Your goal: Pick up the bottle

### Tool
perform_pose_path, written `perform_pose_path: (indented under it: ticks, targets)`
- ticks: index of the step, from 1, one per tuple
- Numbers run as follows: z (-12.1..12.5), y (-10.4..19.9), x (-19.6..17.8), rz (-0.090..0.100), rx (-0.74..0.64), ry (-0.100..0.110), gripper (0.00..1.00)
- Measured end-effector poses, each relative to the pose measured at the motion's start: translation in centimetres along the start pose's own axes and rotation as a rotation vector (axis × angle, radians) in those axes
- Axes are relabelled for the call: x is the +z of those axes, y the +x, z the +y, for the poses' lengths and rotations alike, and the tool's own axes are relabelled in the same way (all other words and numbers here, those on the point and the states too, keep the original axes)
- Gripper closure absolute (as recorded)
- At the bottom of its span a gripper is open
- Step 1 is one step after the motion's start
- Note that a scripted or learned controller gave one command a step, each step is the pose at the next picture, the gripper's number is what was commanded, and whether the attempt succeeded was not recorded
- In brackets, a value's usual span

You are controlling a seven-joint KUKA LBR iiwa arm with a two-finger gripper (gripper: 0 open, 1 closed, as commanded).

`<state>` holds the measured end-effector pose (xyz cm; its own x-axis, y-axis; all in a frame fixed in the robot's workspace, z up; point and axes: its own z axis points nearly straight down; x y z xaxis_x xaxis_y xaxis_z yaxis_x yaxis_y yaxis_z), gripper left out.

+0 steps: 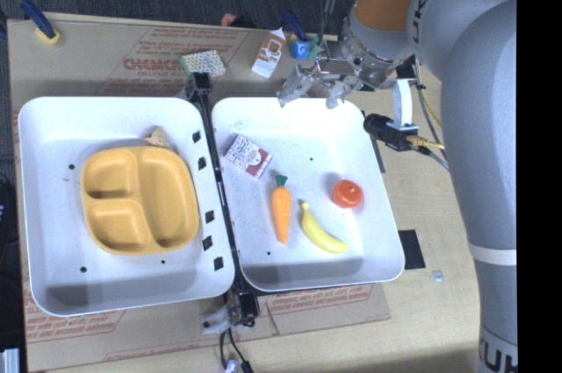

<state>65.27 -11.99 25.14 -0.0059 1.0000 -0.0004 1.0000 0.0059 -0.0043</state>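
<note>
Open hand (312, 94) over bin rim (290, 102)

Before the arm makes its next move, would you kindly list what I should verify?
1. Gripper free of load: ok, nothing sits between its open fingers.
2. Gripper over the right bin: ok, it hangs at the far rim.
3. Bottle identified: cannot tell; the small blue item beyond the bin is unclear.
4. Carrot, banana, tomato and box apart from the gripper: ok.
</note>
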Motion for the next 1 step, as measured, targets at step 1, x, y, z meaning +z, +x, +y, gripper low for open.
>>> perform_pose_path:
  ticks: [1]
  targets:
    - [0.03,0.08,-1.04,0.0,-0.005,0.002,1.0]
